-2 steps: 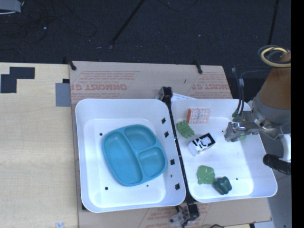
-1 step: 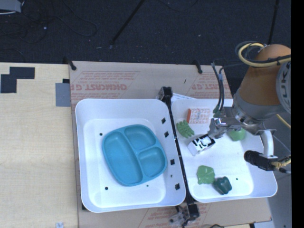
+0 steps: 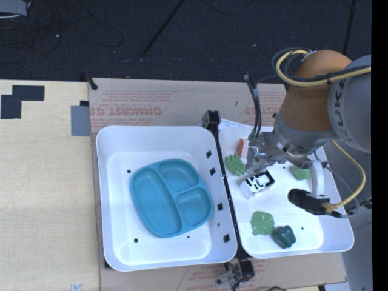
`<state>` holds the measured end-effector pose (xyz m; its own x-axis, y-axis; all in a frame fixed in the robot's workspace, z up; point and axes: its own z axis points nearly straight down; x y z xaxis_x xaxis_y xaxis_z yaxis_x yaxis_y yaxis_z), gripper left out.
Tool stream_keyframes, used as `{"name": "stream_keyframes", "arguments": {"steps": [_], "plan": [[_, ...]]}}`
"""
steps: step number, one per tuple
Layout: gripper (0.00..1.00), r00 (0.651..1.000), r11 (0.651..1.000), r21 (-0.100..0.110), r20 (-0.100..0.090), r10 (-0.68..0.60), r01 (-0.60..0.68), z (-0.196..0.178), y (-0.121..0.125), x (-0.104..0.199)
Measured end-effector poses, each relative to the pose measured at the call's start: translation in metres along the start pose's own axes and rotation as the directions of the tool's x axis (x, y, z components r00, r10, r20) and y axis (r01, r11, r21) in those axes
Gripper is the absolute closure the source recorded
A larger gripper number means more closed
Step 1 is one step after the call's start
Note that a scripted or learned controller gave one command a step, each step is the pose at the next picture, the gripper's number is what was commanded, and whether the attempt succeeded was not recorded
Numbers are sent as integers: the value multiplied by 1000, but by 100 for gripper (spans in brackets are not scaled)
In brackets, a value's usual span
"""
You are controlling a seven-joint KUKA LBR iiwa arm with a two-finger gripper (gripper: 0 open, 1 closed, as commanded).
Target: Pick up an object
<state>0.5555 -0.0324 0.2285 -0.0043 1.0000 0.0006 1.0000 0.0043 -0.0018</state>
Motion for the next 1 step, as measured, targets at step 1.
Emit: {"name": "stream_keyframes", "arguments": {"steps": [1], "plan": [[100, 1000, 1000, 2, -1, 1, -1, -5, -7, 45]]}}
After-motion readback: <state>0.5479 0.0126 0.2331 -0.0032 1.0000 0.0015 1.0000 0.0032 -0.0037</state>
